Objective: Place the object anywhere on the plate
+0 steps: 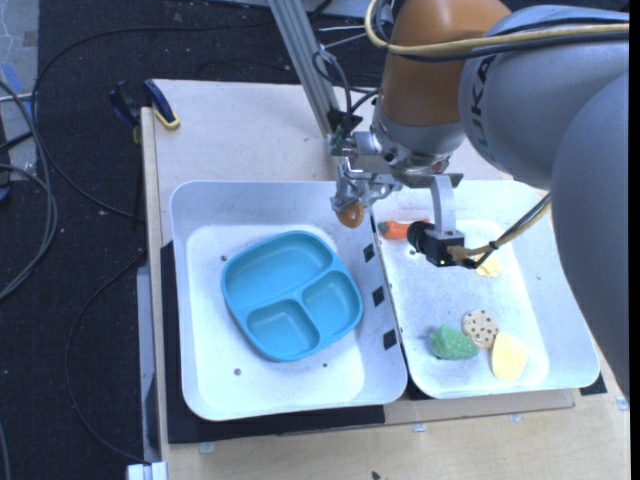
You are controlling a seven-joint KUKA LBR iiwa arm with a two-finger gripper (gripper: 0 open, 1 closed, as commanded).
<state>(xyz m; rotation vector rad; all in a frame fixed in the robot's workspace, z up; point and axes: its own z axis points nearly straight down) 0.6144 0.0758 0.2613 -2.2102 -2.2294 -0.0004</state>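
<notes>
At the far left, on the bench [230,128], a small clamp with a yellow tip [160,108] is lying near the corner, well apart from the bins.

The left bin [200,368] is holding the blue plate [290,293], which is lying flat in the middle of the bin, a little turned. The plate has three compartments, and nothing is lying in any of them.

Above the wall between the two bins, the gripper [352,206] is hanging from the grey arm with the orange band [440,38]. Between its fingers a small brown round object [350,214] is showing, so the fingers are closing on it and are holding it. This object is hanging just beyond the plate's upper right corner, over the back rim of the left bin, not over the plate itself.

In the right bin [560,358], an orange piece like a carrot [398,230] is lying near the back, just beside the gripper. Nearer the front, a green piece [452,344], a round cookie with dark dots [480,326] and a yellow piece [508,356] are lying close together. Another small yellow piece [488,265] is lying more to the back, partly hidden behind a black part of the arm.
</notes>
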